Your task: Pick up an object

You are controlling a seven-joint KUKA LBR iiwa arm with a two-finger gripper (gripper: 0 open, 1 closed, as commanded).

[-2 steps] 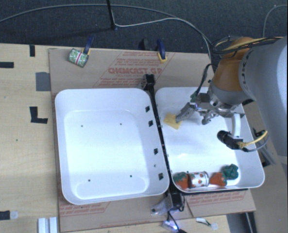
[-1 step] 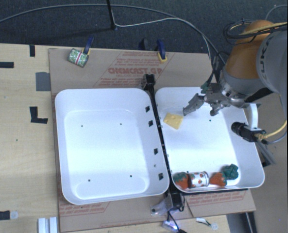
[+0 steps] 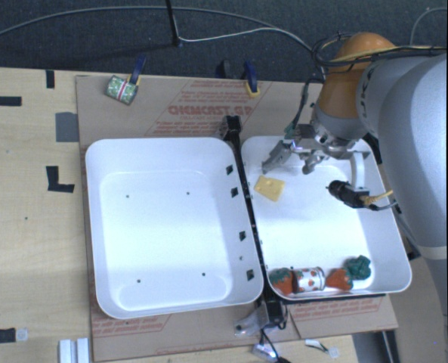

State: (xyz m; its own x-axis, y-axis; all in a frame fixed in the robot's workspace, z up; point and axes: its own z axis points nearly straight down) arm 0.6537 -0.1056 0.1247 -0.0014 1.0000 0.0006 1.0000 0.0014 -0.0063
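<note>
1. Pale yellow block (image 3: 269,188) lying flat in the right bin (image 3: 381,237), near that bin's far left corner, close to the divider between the two bins. Sits turned like a diamond, one corner aimed toward the far rim and the jaws; roughly square, so no clear long axis.
2. Row of small things along the right bin's near rim: an orange-and-green piece (image 3: 283,280), a red-and-white can (image 3: 309,280) lying on its side with its long axis along the rim, another orange piece (image 3: 338,280), and a green lump (image 3: 358,266) toward the near right corner. Touching or almost touching one another; exact shapes hard to make out at this size.
3. Left bin (image 3: 163,225) beside it, sharing the black clips along the middle seam.
4. Small green-and-white item (image 3: 122,89) on the bench beyond the left bin's far left corner; too small to identify.
5. Jaws (image 3: 293,157) over the far part of the right bin, just beyond the yellow block and apart from it. Two metal fingers (image 3: 275,159) spread apart, angled down toward the bin floor, with nothing between them.
6. Arm body large and blurred at the right, hiding the right bin's far right corner and part of its right rim. Black cable end (image 3: 347,193) hanging over the bin.
</note>
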